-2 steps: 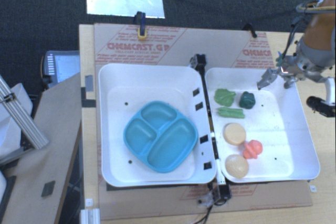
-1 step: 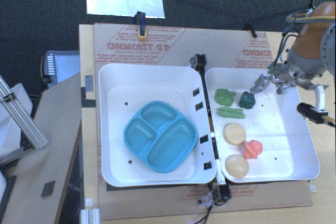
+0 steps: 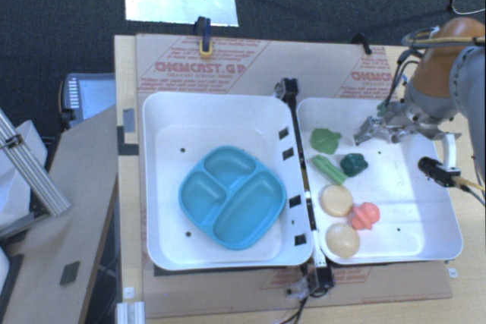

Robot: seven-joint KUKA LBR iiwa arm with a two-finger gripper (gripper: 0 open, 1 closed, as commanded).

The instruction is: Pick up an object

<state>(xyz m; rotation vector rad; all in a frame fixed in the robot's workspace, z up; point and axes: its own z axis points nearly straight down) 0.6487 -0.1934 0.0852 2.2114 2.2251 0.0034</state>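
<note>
Tray (image 3: 231,196) in left bin (image 3: 163,163)

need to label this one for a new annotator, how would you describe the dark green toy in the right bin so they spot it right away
Start at the right bin, the one the arm reaches into. In its middle, just below the gripper, sits the dark teal-green toy. It is the darkest piece there, smaller and deeper in colour than the pale leafy green piece and the light green stick on its left.

Bench (image 3: 127,186), cardboard sheet (image 3: 250,61) on it, two white bins (image 3: 163,133) side by side
</note>
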